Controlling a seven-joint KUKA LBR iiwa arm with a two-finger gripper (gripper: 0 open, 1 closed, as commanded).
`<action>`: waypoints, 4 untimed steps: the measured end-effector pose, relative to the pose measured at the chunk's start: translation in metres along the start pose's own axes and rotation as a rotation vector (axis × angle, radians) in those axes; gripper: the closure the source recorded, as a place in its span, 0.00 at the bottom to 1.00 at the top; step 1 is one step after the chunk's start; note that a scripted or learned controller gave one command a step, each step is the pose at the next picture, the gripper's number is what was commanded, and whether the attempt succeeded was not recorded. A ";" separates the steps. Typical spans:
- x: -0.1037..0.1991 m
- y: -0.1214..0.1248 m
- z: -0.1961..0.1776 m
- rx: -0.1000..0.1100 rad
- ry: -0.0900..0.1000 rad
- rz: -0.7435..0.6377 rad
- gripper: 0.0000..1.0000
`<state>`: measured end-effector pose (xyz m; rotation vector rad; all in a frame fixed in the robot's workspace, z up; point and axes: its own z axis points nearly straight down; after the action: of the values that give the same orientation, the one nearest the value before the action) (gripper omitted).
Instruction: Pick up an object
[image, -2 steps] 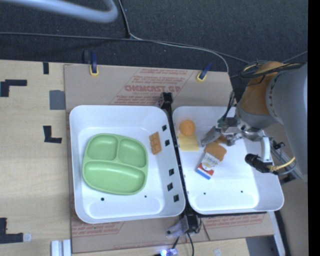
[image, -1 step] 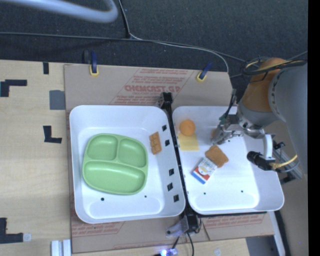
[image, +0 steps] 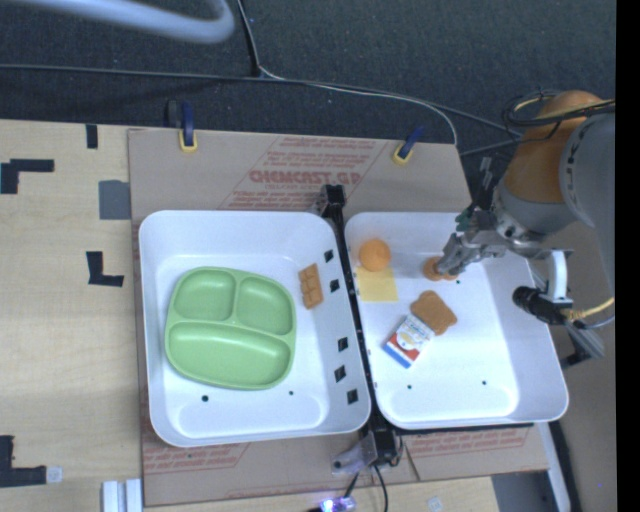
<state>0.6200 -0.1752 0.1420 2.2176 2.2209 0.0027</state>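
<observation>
My gripper (image: 447, 264) reaches into the right bin (image: 500, 395) from the right, low over a small brown piece (image: 433, 269) near the bin's upper middle. An orange ball (image: 374, 254) lies at the bin's upper left, with a yellow slice (image: 377, 288) just below it. A brown bread-like piece (image: 434, 312) sits in the middle, beside a small white, red and blue carton (image: 405, 341). The fingertips sit right at the small brown piece, and I cannot make out whether it is between them.
The left bin (image: 200, 225) holds a green divided plate (image: 231, 328) and a small orange waffle-like cracker (image: 311, 286) near its right wall. Black clips (image: 345, 345) run along the divider between the bins. A cable (image: 350, 90) crosses behind the bins.
</observation>
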 end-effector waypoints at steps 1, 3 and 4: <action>0.002 0.003 -0.043 0.000 0.001 -0.001 1.00; 0.055 -0.005 -0.092 0.005 0.002 -0.004 1.00; 0.104 -0.017 -0.099 0.005 0.003 -0.004 1.00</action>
<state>0.6029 -0.0715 0.2409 2.2167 2.2296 -0.0005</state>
